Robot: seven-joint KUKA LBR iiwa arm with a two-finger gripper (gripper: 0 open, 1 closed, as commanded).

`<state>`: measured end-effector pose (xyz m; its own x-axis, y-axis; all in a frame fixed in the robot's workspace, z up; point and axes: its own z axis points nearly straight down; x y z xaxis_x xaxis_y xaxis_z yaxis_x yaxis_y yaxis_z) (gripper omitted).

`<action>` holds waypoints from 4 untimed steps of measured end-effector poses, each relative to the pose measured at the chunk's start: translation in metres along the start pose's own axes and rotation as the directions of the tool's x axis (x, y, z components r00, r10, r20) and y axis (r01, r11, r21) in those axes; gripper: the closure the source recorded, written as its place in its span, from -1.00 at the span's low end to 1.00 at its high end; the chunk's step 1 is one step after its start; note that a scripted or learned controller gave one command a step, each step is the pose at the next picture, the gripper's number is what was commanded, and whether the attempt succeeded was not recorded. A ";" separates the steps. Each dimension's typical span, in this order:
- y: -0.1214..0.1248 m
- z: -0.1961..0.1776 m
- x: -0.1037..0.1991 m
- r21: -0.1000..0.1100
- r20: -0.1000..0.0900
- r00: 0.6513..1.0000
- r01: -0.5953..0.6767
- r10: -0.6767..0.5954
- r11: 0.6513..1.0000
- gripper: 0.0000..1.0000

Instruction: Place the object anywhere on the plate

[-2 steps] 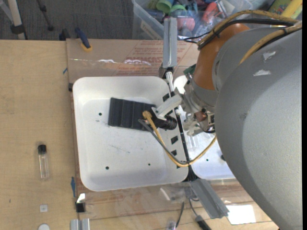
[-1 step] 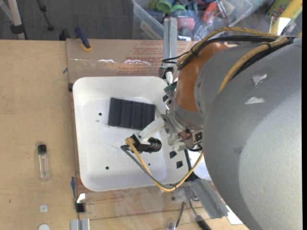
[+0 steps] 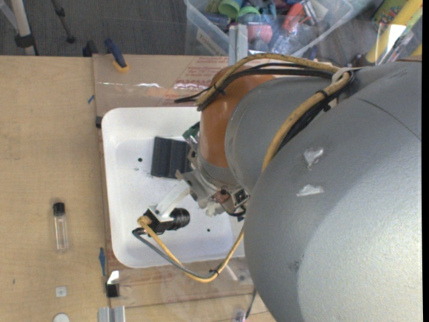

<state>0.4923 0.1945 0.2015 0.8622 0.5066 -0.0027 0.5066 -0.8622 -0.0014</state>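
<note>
The grey arm with its orange band covers most of the view and reaches over the left white bin (image 3: 120,180). My gripper (image 3: 170,157) shows as a dark ribbed shape below the wrist, low over the bin's upper middle. The arm hides whatever it may hold. A small green edge (image 3: 193,131) peeks out beside the orange band, too hidden to name. The arm covers everything to the right of this bin.
A small clear vial with a dark cap (image 3: 60,225) lies on the wooden bench left of the bin. A clear tub of coloured toys (image 3: 268,9) stands at the back. A blue clamp (image 3: 118,58) sits at the bench's far edge.
</note>
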 end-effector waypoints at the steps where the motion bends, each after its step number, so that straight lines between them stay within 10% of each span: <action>1: 0.046 0.039 0.051 -0.001 0.000 0.989 0.150 -0.150 0.989 1.00; 2: -0.011 0.110 0.039 0.000 -0.004 0.980 -0.197 0.197 0.980 1.00; 4: -0.031 0.101 0.009 -0.004 -0.016 1.000 -0.024 0.024 1.000 1.00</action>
<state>0.4843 0.2254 0.1010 0.8739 0.4859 0.0135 0.4860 -0.8740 0.0027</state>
